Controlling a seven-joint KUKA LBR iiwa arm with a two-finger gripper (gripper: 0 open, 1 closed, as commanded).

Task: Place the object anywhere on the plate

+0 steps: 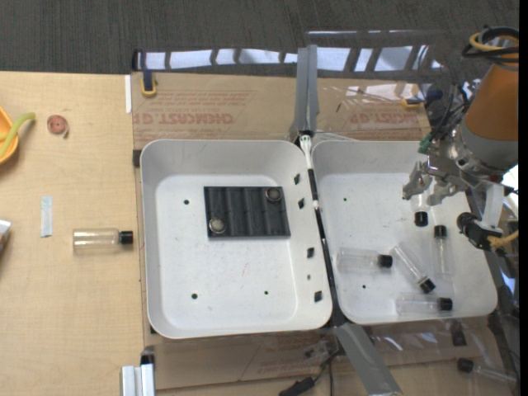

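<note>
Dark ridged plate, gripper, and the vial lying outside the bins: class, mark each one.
Dark ridged plate [247, 212], camera view: its middle, in the left bin.
Gripper [431, 190], camera view: between its fingertips, over the right bin.
Vial [101, 238], camera view: its clear body, on the bench.

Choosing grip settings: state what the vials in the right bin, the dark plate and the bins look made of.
Vials: clear plastic or glass, see-through walls, black caps, probably plastic. Plate: dark, matte, ribbed, likely plastic or rubber; two round metallic-looking fittings. Bins: white, smooth, slightly glossy, rounded moulded corners, probably plastic.
</note>
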